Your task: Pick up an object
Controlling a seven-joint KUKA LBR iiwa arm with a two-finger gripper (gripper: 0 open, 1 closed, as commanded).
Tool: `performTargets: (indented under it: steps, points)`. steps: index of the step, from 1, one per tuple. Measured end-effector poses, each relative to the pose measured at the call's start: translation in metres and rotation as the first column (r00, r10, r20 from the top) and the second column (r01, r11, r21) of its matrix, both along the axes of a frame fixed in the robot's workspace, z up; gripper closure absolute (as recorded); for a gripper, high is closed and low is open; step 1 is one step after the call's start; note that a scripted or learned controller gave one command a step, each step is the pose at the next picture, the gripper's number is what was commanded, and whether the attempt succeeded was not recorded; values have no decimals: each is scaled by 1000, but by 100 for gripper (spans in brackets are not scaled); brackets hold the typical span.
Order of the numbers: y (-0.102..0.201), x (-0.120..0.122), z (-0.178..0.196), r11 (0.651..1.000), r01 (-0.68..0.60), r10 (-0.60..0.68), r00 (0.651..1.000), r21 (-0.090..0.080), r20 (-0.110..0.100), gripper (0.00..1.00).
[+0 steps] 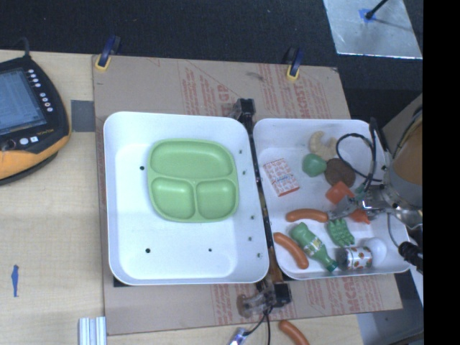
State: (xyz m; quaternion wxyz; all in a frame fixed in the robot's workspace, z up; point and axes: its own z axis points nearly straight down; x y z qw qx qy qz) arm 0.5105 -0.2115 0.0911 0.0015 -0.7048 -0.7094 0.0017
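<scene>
The likely target is a small orange-red piece (338,192) in the right bin (287,131), lying just beside the gripper (357,208), which sits low over that bin's far-right side. Whether the gripper is spread or pressed together cannot be told; the metal parts blur into the clutter, and nothing is visibly pinched. Relative to the orange-red piece: a brown lump (339,171) touches it on the upper side, a green ball (313,165) lies up-left, a beige item (317,142) beyond that, a sausage (307,215) down-left, a green ridged toy (340,231) directly below, a green bottle (312,244) and second sausage (290,251) further down-left, a small can (356,257) below, a printed card (280,177) well to the left. A black cable (357,153) loops above-right. Left bin (122,192) holds a green divided plate (193,180), well apart. Risks, as judgement: packed neighbours could wedge beside the target or be nudged, giving a glancing or double grasp; the cable may snag; the bin wall is close.
</scene>
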Motion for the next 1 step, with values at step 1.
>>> performTargets:
  steps: [1]
  points:
    - [-1, 0, 10, 1000, -4, 4, 1000, -2, -1, 100]
